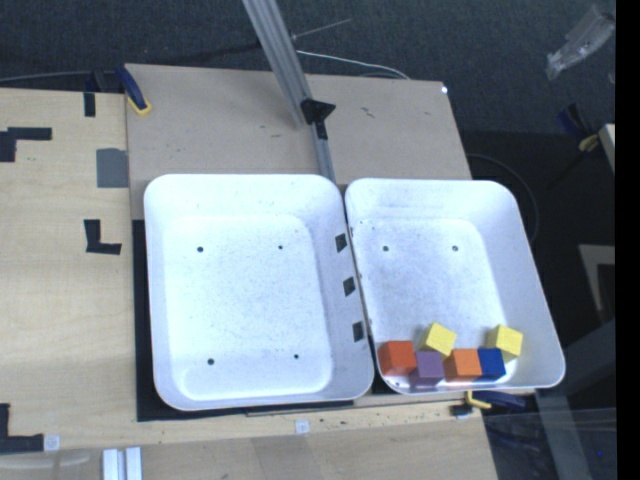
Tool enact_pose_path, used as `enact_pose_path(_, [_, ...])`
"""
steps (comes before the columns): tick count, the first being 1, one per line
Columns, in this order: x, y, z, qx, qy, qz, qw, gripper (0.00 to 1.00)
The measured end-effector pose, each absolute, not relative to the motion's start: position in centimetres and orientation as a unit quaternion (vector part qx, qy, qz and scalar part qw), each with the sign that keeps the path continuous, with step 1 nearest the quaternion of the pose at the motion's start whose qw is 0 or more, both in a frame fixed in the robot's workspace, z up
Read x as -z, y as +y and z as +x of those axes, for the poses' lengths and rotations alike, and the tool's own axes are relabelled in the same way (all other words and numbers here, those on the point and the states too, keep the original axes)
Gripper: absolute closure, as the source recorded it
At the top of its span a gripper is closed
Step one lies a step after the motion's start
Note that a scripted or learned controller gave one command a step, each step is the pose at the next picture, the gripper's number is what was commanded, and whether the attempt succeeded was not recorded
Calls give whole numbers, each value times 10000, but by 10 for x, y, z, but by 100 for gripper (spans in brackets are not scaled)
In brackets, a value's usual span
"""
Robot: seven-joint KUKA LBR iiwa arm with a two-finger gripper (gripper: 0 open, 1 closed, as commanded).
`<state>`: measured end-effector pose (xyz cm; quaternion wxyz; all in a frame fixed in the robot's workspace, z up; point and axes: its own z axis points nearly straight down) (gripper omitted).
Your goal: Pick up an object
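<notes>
left bin point(175, 268): white, shallow, speckled floor
right bin point(500, 238): white, touches left bin along shared edge; blocks bunched at its near edge
red-orange block point(397, 355): leftmost, biggest looking
orange block point(462, 365): between purple and blue, touching both
purple block point(429, 367): just right of red-orange
blue block point(490, 364): right end of row
yellow blocks: one tilted point(440, 339) behind row, one point(508, 341) by right wall
fingers: cannot tell

right bin point(500, 208): blocks point(450, 353) crowd near wall | far floor open
</notes>
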<state>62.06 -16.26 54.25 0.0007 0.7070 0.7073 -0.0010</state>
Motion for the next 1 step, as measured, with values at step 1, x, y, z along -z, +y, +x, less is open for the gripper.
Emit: enact_pose_path(1, [-365, -142, 503, 34, 7061, 7081, -41, 0])
